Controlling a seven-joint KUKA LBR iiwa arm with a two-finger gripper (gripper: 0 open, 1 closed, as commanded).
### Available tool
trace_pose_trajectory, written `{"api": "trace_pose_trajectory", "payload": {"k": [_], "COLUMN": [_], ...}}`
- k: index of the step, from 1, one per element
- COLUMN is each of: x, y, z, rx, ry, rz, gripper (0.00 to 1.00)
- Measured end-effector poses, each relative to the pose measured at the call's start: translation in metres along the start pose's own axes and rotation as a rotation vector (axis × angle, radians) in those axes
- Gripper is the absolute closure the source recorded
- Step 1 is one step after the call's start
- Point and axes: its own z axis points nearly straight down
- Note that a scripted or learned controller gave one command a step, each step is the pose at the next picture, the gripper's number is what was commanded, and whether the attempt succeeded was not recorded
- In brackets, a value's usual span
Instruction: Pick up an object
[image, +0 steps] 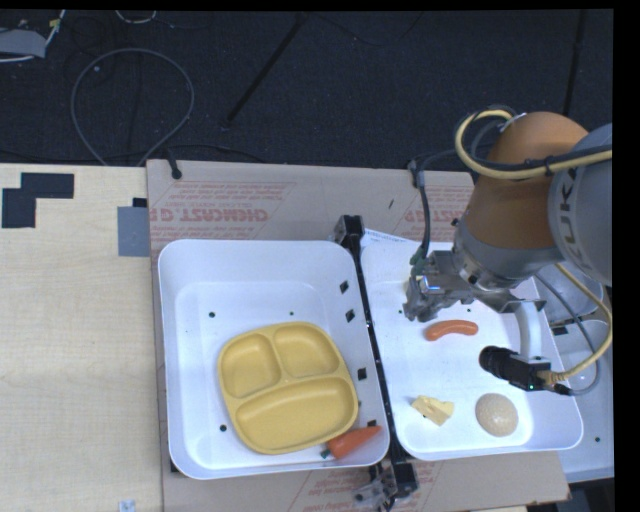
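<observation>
While the grey arm (520, 215) reaches in from the right, its gripper (425, 297) hangs low over the right-hand bin (560, 440), near that bin's upper left part and just beside the black divider (365, 330) that runs between the two bins. Whether the gripper is spread or drawn together cannot be told from this angle, as the wrist and cabling crowd the tool. Nothing can be seen held in it.

Just to the lower right of the gripper lies an orange sausage (451, 329), on the white floor of the right bin and apart from the tool. Farther toward the near edge of the same bin rest a pale yellow wedge of cheese (434, 408) and, to its right, a round beige bun (496, 414); the two sit near each other but do not touch. A black cylindrical fitting (512, 367) on a cable hangs over the bin between the sausage and the bun.

Across the divider, the left-hand bin (190, 300) holds a yellow plate with three compartments (288, 385), set at a slight turn toward the bin's lower right. A carrot (352, 441) lies against the plate's lower right edge, close to the bin's near wall.

Both bins rest on a sheet of brown cardboard (250, 200) on the pale wooden bench (70, 350).
</observation>
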Motion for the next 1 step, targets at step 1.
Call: {"api": "trace_pose_trajectory", "payload": {"k": [1], "x": [0.0539], "y": [0.0206], "z": [0.0135], "rx": [0.002], "ry": [-0.001], "rz": [0.001], "gripper": [1.0]}}
